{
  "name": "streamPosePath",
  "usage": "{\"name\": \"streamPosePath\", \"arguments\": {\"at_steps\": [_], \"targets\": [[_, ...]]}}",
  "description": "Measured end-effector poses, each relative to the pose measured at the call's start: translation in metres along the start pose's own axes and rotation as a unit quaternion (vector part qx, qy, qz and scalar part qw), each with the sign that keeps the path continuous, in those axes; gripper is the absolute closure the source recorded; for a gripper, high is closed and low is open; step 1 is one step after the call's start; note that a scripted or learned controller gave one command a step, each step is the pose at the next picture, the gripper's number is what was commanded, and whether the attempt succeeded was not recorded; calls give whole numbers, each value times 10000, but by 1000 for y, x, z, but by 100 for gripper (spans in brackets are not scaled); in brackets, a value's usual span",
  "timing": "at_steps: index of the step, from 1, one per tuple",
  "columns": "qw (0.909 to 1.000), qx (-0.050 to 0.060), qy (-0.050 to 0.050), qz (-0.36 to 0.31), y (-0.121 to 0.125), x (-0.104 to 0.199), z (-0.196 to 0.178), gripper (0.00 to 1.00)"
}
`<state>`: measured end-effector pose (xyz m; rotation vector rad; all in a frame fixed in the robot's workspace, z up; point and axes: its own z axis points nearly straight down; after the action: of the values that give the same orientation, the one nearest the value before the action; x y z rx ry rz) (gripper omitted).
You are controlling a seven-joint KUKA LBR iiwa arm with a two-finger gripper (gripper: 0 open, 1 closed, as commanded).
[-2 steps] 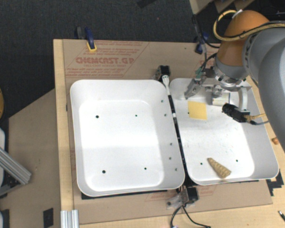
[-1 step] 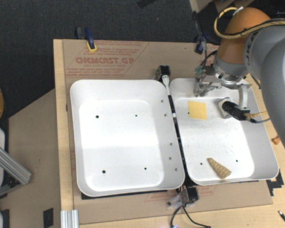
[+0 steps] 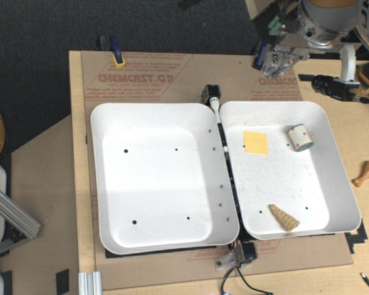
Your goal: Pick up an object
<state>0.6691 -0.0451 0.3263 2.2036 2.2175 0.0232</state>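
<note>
At the upper right of the frame the gripper (image 3: 278, 66) hangs above the bench beyond the right bin (image 3: 338, 165), grasping nothing; whether it is released or clenched I cannot tell. In that bin lie a yellow square (image 3: 255, 143), a grey cylinder (image 3: 299, 137) and, lower, a tan cone (image 3: 284, 217).

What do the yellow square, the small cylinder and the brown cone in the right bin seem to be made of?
Yellow square: likely foam or soft plastic, flat and matte. Small cylinder: perhaps metal or plastic, pale grey with a slight sheen. Brown cone: possibly wood or cork, dull and grainy. All are guesses.
</note>
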Motion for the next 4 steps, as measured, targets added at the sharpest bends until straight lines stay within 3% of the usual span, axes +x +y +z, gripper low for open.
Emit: {"name": "streamPosePath", "arguments": {"at_steps": [1,2,3,4], "targets": [[10000,-10,-1,5,-3,37,-195,100],[9998,188,9,22,-91,62,-73,100],[10000,12,16,1,-100,99,-221,100],[9998,189,-2,-10,-164,159,-94,100]]}}
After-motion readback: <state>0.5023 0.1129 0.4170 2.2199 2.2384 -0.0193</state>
